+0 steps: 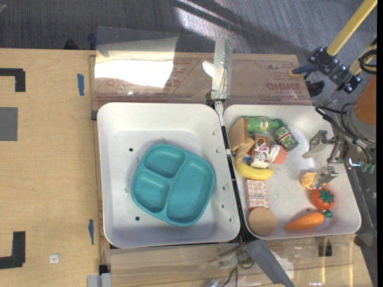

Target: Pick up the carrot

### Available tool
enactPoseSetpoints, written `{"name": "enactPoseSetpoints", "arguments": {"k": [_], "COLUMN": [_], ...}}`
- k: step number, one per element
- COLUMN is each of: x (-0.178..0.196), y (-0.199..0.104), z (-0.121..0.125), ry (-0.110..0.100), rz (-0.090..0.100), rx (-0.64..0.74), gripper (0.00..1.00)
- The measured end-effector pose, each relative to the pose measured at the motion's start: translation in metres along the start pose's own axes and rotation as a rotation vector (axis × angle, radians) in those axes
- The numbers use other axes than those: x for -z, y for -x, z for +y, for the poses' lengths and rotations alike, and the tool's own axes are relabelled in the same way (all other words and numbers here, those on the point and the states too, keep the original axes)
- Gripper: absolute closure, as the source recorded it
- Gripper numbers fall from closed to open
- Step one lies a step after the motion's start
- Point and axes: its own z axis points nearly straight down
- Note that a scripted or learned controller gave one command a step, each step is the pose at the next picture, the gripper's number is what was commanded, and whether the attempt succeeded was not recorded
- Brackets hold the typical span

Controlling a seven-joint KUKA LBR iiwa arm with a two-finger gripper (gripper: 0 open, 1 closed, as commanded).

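Arm reaching in from right, hand (326, 157) spread open above right bin (353, 220), carrot (306, 221) apart below

Red printed lettering runs along the brown cardboard sheet (263, 76) lying behind the 2 white bins (it looks upside down from this camera), too blurred to spell out. The small red-and-white carton (257, 193) and the little brown-and-white packet (261, 150) in the right-hand white bin (350, 220) carry printed labels, perhaps brand marks, none legible.
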Motion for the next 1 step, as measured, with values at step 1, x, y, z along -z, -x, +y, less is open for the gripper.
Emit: {"name": "enactPoseSetpoints", "arguments": {"k": [1], "x": [-0.0402], "y": [-0.0013], "z": [0.0291], "ry": [-0.005], "rz": [-0.018], "rx": [-0.005], "gripper": [0.00]}}
